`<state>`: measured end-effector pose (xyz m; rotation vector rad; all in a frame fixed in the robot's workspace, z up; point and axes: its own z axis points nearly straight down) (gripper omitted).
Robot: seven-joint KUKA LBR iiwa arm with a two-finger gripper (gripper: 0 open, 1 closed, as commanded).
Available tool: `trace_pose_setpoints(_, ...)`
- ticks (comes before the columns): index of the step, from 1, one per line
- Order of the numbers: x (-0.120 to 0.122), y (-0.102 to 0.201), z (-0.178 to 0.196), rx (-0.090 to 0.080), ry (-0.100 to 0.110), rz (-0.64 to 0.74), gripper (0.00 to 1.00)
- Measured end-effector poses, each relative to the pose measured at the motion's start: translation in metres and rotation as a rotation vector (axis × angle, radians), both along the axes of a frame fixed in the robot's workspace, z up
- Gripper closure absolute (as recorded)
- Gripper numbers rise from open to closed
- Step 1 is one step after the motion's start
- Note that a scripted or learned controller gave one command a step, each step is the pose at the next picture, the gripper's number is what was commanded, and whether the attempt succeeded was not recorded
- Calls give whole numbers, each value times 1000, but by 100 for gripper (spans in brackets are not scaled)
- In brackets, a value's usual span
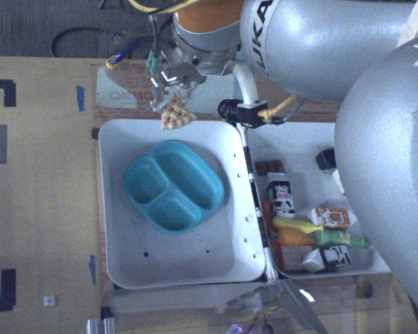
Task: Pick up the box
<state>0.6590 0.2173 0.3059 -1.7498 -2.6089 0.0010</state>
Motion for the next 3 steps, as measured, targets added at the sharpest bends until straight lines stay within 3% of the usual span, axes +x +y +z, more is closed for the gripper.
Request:
trace_pose_setpoints(1,-24,-2,-38,-1,4,-20,100)
trace_pose_setpoints(2,-3,-2,41,-2,1,-63,100)
trace_pose_setpoints(3,8,-22,129,-2,-1,107,100)
